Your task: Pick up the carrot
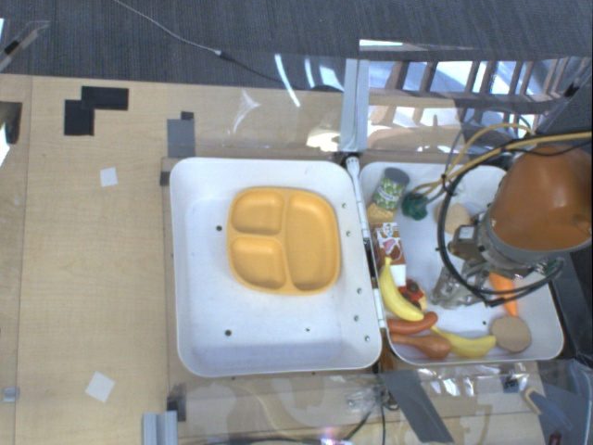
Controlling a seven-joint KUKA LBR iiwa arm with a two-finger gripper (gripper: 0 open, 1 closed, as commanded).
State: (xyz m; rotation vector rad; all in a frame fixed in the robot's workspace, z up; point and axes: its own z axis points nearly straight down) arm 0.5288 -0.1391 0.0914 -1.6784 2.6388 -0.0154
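Note:
The carrot point(503, 286) is a small orange piece in the right bin point(556, 341), near its right wall and partly hidden under the arm's wrist. My gripper point(451, 292) hangs low in the same bin, just left of the carrot. It is above the bin floor between the carrot and a banana point(397, 295). The arm's big orange band point(542, 202) hides much of the gripper from above. Nothing can be seen held in it.
The left bin point(199, 341) holds a yellow divided plate point(283, 239). The right bin is crowded: a green can point(389, 193), a ketchup bottle point(391, 245), two sausages point(412, 324), a second banana point(468, 345) and a brown potato point(510, 334). Cables point(463, 170) loop above the bin.

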